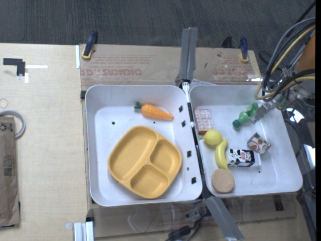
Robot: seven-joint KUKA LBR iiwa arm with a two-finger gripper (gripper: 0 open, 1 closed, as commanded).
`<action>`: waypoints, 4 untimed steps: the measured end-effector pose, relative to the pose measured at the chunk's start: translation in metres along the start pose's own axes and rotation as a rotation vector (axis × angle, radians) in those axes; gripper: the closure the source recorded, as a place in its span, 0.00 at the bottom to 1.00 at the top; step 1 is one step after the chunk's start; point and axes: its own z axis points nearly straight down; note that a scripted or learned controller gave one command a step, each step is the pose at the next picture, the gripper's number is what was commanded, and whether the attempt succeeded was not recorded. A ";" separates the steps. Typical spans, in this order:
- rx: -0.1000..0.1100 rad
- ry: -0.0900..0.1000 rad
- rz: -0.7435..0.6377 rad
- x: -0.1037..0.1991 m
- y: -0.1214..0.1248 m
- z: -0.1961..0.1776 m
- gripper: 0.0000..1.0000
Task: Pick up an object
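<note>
Nearest, a round cookie [223,181] lies below the banana [221,155]. Up-right of that banana, the gripper [262,113] touches a green toy [246,115] — a likely target — grip state indiscernible.

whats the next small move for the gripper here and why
Probably a short lift straight up. The gripper sits at the upper right of the right bin, right against the green toy, which seems already raised. Whether it truly holds the toy is unclear.

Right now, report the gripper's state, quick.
Gripper: over the right bin, at the green toy; open or closed cannot be told, and no hold on the toy can be confirmed.
</note>
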 end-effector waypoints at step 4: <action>0.002 0.001 0.114 0.129 0.068 -0.028 1.00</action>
